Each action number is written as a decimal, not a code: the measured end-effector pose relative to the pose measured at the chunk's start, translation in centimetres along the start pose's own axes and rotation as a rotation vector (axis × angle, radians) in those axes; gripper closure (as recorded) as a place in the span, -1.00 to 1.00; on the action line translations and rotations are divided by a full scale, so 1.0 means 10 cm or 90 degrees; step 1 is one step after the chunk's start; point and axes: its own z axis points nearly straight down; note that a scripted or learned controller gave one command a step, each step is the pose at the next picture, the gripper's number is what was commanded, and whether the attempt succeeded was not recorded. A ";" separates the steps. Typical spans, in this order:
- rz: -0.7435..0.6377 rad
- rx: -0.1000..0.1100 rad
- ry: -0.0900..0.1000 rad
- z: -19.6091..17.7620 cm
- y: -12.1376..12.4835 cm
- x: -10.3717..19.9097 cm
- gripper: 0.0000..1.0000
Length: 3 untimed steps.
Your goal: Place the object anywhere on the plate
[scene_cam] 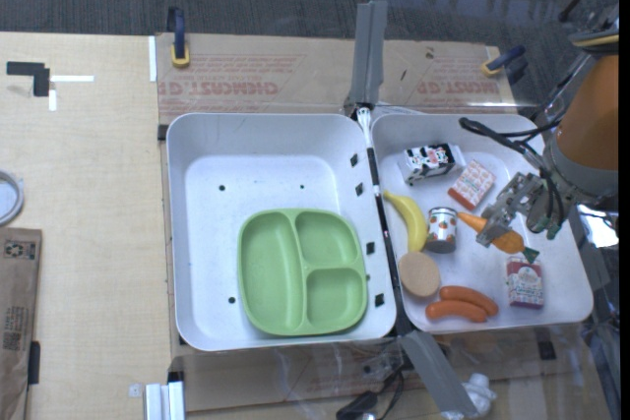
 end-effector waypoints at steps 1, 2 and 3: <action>-0.126 0.000 0.001 -0.05 0.57 0.31 1.00; -0.163 0.000 0.000 -0.37 0.98 0.69 1.00; -0.261 0.000 0.001 -0.39 1.55 1.08 1.00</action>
